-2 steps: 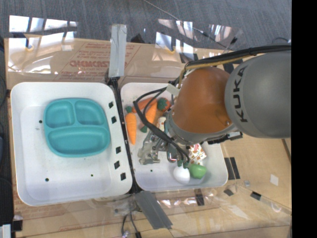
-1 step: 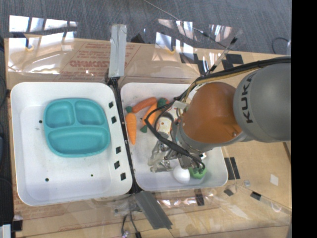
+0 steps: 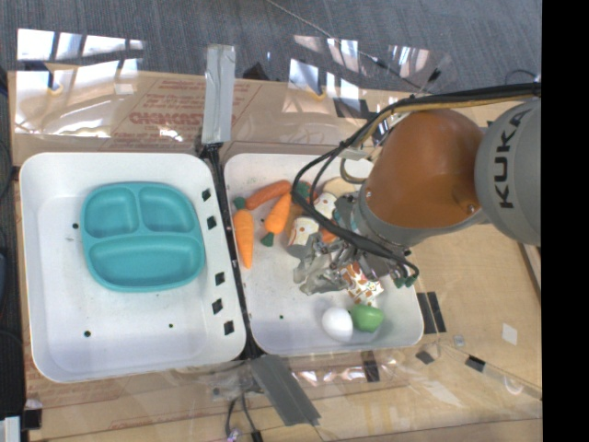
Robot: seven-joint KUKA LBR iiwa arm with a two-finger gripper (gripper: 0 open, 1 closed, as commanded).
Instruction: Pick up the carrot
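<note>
The tabletop (image 3: 479, 274) is light wood-coloured, with flattened brown cardboard (image 3: 156, 109) lying under the two white bins and clear plastic sheeting along the far edge that throws back bright window glare. Beyond it is dark grey carpeted floor (image 3: 120, 3). Strips of grey tape (image 3: 217, 95) run over the cardboard at the seam between the bins, and more tape sits at the near edge.

The left bin (image 3: 46, 330) holds a teal divided plate (image 3: 143, 235), lying flat near its middle. The right bin (image 3: 276, 334) holds the clutter: three carrots grouped in its far-left part (all orange with green ends), one carrot (image 3: 244, 238) lying along the left wall, a second (image 3: 268, 193) slanting across the far corner, a third (image 3: 279, 215) just beside it. A white egg (image 3: 337, 323) and a green round fruit (image 3: 368, 318) sit touching at the near edge.

The arm's orange band (image 3: 423, 168) hangs over the bin's right half, black cables looping off it. The gripper (image 3: 322, 267) is down among small printed packets in the bin's middle, apart from the carrots; whether the jaws are spread or clenched I cannot tell.
</note>
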